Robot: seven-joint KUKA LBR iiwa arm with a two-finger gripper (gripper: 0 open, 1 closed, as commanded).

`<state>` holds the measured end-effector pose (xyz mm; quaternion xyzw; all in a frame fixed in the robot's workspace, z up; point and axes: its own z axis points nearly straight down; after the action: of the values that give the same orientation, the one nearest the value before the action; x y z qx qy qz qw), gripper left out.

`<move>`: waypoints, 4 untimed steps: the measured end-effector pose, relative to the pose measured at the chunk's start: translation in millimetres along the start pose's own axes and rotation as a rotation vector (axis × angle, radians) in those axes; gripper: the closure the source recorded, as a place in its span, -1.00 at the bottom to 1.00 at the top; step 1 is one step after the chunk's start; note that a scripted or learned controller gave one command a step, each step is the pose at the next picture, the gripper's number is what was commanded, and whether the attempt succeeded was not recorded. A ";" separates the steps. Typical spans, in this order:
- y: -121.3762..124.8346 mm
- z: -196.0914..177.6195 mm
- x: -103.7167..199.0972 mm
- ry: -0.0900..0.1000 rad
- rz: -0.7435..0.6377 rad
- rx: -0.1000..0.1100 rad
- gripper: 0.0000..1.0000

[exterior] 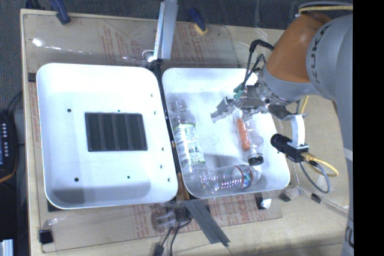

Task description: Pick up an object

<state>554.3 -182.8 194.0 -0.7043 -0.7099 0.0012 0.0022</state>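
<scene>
Gripper hangs over the right bin, in its upper middle part, and I cannot tell its state because it looks small and blurred from this angle. Nothing can be seen held by it. Just beside the gripper, a little lower and toward the arm's side, an orange tube-like object lies on the bin floor, close to it but whether they touch is not clear. Below that object there is a small dark cap. To the far side of the gripper from the arm, near the wall between the bins, a clear plastic bottle with a white label lies lengthwise. A second clear bottle lies well below the gripper, along the near wall. The left bin is well apart from the gripper and has a dark ribbed rectangle on its floor. Both bins stand on the worktop.
</scene>
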 end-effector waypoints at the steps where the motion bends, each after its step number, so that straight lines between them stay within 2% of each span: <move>1: 0.8 -9.7 0.7 0.001 -0.005 0.001 1.00; 2: 12.1 -92.0 -2.3 -0.004 -0.368 -0.006 1.00; 3: 12.0 -91.7 -2.5 -0.004 -0.367 -0.006 -1.00; 4: 7.5 -62.2 -27.1 -0.002 -0.467 -0.002 -1.00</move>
<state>562.3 -209.9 256.1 -0.5211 -0.8535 0.0005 0.0010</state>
